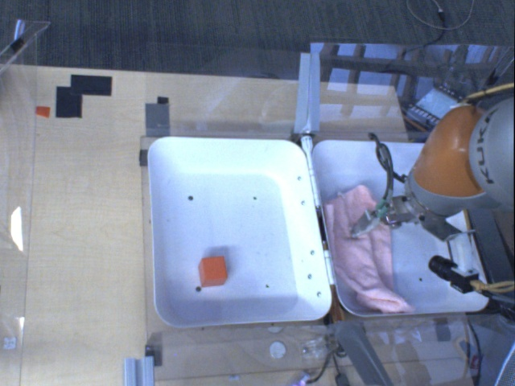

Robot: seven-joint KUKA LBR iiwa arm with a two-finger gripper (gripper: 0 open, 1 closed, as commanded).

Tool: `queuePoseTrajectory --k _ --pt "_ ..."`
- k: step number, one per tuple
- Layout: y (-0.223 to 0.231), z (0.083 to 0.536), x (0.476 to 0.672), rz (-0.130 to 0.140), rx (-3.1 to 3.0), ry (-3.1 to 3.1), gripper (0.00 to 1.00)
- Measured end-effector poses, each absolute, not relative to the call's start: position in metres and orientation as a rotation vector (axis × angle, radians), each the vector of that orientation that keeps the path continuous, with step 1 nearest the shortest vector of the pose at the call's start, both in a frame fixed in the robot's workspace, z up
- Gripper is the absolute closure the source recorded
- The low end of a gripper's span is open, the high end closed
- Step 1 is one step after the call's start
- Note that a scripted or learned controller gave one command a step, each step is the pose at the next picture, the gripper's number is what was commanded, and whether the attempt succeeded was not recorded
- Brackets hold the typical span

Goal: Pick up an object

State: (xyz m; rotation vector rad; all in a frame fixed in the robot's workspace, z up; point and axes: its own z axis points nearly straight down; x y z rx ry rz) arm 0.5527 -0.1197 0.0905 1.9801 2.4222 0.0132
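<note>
Pink crumpled cloth point(364, 252) lies in the right white bin point(418, 284); end effector point(366, 222) above it, finger state unclear; orange cube point(213, 271) sits in the left white bin point(233, 175).

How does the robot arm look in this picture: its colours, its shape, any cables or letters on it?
The arm is thick and rounded, grey with a broad orange band and dark letters on the grey shell beside it. A thin dark cable loops along the wrist. The pincer is small and metallic, with greenish parts.
</note>
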Motion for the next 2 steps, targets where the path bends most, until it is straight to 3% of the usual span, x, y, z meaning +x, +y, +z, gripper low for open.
queuePoseTrajectory --k 1,2 --pt "-0.163 0.119 0.572 0.007 1.848 2.53 0.0" --pt "-0.153 0.092 0.554 0.012 1.756 2.584 0.0"
